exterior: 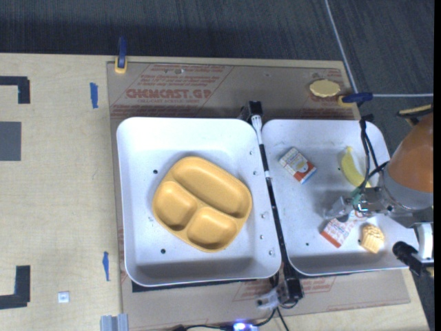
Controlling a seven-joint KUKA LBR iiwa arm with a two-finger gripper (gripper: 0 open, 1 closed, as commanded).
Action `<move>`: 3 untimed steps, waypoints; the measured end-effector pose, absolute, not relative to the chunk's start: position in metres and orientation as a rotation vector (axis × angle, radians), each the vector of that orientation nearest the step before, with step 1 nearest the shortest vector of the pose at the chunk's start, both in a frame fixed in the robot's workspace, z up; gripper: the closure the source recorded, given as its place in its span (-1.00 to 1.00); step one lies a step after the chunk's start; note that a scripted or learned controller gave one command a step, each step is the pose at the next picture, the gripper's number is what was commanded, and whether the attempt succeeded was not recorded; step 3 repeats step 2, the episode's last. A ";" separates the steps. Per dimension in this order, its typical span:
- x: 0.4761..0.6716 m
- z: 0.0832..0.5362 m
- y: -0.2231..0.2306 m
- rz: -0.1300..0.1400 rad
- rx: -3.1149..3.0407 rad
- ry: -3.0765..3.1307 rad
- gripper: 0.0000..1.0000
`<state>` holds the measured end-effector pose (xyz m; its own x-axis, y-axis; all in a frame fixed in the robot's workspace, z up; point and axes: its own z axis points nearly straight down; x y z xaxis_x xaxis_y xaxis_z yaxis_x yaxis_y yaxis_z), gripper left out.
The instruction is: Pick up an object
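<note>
The left bin [131, 205] holds one thing, a yellow tray [200, 203] with three hollows, lying flat near the bin's middle with its long axis running from upper left to lower right; it is broad and smooth, so I judge it a poor thing for a two-finger claw, and that may be why the arm works elsewhere. The right bin [303, 254], touching the left bin along the black divider [267, 185], holds the small things. Taking that divider as the mark: nearest to it, toward the far rim, lies a small carton [297, 165], white with red, tilted, its long axis slanting down to the right. Farther from the divider, at the near side, a second carton [336, 231] lies flat, red end toward the near rim, its long axis leaning from upper right to lower left. The claw [351, 209] hangs right over its upper end, so this carton is my guess at the thing to be picked; whether the claw is spread or closed I cannot tell, as metal and wires blur together there. Farther still from the divider lie a banana [351, 167], long axis near upright in the view, and a small tan biscuit-like piece [372, 238] just beside the second carton.
</note>
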<state>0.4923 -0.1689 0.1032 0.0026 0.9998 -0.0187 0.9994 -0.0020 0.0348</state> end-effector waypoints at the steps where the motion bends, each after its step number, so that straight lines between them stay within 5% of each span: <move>1: 0.558 0.130 -0.108 0.001 2.220 2.223 1.00; 2: 0.569 0.185 -0.023 0.001 2.219 2.223 1.00; 3: 0.569 0.185 -0.023 0.001 2.219 2.223 1.00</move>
